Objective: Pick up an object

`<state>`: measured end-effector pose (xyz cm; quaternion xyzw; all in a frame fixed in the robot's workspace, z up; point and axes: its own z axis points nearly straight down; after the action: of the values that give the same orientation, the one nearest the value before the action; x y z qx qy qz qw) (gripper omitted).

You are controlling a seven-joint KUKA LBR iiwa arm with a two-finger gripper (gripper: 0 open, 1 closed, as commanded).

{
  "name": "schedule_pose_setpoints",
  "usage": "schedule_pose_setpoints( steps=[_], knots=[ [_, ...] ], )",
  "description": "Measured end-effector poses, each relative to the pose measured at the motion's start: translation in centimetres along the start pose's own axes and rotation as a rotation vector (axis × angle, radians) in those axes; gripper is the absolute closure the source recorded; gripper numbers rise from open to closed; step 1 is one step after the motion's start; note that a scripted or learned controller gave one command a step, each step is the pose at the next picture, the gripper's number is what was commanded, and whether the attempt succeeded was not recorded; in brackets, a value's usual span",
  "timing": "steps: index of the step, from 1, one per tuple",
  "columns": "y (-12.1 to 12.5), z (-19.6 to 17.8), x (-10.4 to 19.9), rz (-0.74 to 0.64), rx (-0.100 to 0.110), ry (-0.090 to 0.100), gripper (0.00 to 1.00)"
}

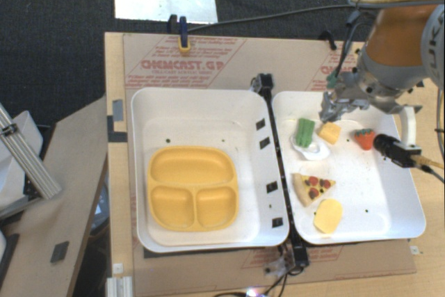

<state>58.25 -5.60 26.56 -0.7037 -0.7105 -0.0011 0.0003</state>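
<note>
While we are scanning from the near edge of the right-hand shallow white bin [410, 219], we are first meeting a pale yellow oval piece [328, 215], then a toy pizza slice with red dots [312, 187] just beyond it. Further in, we are seeing a green block [304, 131] resting on a small white dish [314, 149], a red-orange toy vegetable [364, 139], and between them a small yellow cheese-like wedge [329, 133]. That wedge is what we are judging to be the target: it is lying directly under and slightly nearer than the dark two-finger gripper [332, 112], its longer side running roughly toward the far right.

We are seeing the grey arm with its orange band [410, 7] reaching in from the right and leaning down over the bin's far half, wrist pointing almost straight down. We cannot tell how the gripper is set, nor whether it is touching the wedge. We are judging a short straight descent to be all that is needed.

The left bin is holding a yellow three-compartment tray [192, 186].
</note>
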Motion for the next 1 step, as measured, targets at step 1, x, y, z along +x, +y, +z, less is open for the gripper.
schedule_pose_setpoints(
  steps=[1],
  knots=[
    [-1.27, -0.01, 4.98, 0.000, 0.000, 0.000, 1.00]
  ],
)
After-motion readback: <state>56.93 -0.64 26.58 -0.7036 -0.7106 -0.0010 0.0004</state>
